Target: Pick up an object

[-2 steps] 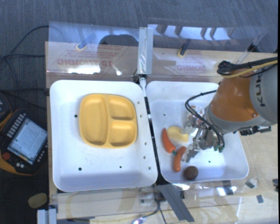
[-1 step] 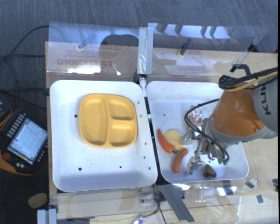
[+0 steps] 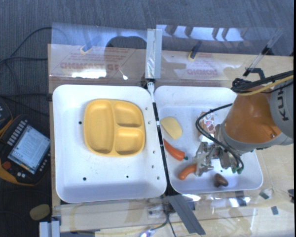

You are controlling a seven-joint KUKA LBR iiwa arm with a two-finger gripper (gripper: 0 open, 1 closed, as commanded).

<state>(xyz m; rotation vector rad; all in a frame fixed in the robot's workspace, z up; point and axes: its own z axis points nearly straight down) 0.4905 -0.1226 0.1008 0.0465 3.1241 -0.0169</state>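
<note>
Pendant (image 3: 20,149) on the floor at far left, off the bench, cables trailing up from it. Left bin (image 3: 69,181) carries a yellow three-compartment tray (image 3: 113,127), roughly centred, nothing in it.

Right bin (image 3: 187,98): you have a pale yellow rounded piece (image 3: 171,127) near the divider, and below it a toy carrot (image 3: 174,152) lying on a diagonal, upper-left to lower-right, green tip at the lower-right end. Below that again, an orange-red sausage-shaped piece (image 3: 187,172), long axis running lower-left to upper-right, its upper-right end just beside the end effector (image 3: 205,163). A small dark brown lump (image 3: 220,181) sits near the bin's front wall, down-right of the end effector. A red and white item (image 3: 207,125) is partly hidden under the arm's orange band (image 3: 251,120).

End effector is low over the right bin. I cannot tell whether it is apart or together; the metal parts blur into each other from this angle.

Judgement: the nearest candidate is the sausage-shaped piece, lying down-left of the end effector. Closing across its short axis means closing along the other diagonal, upper-left to lower-right.
</note>
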